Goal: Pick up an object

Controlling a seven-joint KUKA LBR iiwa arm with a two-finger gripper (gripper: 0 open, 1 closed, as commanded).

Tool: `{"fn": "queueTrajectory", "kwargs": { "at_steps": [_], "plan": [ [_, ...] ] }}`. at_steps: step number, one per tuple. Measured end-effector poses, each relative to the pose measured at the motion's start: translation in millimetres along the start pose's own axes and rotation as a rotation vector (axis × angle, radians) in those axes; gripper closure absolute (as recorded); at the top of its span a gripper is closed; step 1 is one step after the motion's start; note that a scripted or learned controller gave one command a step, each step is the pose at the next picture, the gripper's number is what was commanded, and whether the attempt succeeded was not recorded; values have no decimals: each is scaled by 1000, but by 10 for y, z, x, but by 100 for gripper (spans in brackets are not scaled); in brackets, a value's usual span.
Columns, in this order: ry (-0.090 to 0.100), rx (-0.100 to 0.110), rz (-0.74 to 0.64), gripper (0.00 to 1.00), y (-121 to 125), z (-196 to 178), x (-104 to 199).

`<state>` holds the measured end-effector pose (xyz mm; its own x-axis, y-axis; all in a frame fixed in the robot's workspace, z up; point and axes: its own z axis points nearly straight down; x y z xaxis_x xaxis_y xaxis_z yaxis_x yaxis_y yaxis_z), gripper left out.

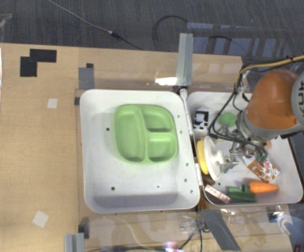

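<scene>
The arm reaches in from the right, its orange band above the right bin (pixel 293 185). My gripper (pixel 231 160) hangs low in that bin, over a white round dish (pixel 215 159) with a yellow piece (pixel 200 157) at its left edge. In the bin's front lie an orange carrot (pixel 263 187), a dark green item (pixel 241 193) and a small red and white packet (pixel 218 193). A colourful packet (pixel 262 169) sits just right of the gripper. Farther back are a green round object (pixel 227 118) and a small black and white item (pixel 200 118).
The left bin (pixel 91 140) holds a green divided plate (pixel 144 133). A grey metal post (pixel 185 62) stands behind the seam between the bins. Black cables run from the arm across the right bin's back. Wooden bench surface lies to the left.
</scene>
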<state>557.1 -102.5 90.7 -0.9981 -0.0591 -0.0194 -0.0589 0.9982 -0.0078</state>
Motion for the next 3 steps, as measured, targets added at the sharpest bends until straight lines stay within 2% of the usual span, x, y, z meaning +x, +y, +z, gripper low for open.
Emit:
{"fn": "queueTrajectory", "kwargs": {
  "at_steps": [1, 2, 3],
  "plan": [
    [5, -3, 101, 0, -666, 28, -358],
    [5, -4, 255, 0, -605, 11, 66],
    [1, 0, 365, 0, -333, -2, 257]
  ]
}}
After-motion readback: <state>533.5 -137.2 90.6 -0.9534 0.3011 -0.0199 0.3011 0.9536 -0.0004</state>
